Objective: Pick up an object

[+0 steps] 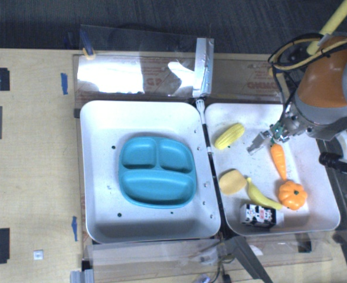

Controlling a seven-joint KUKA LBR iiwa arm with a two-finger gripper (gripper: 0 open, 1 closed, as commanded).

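Observation:
The right bin [321,217] holds several toy foods. A yellow corn cob [229,135] lies near its left wall and an orange carrot [279,161] sits in the middle. Toward the front are an orange pumpkin [292,194], a yellow banana [261,196], a pale yellow lump [232,181] and a black-and-white carton [259,215]. My gripper [268,138] hangs low over the bin, just above and left of the carrot's top end and right of the corn. I see nothing held in it.
The left bin [97,158] carries a blue divided plate [157,171]. A clear plastic sheet and a metal bracket [203,66] stand behind the bins. The arm's grey and orange body [327,93] covers the right bin's back right corner.

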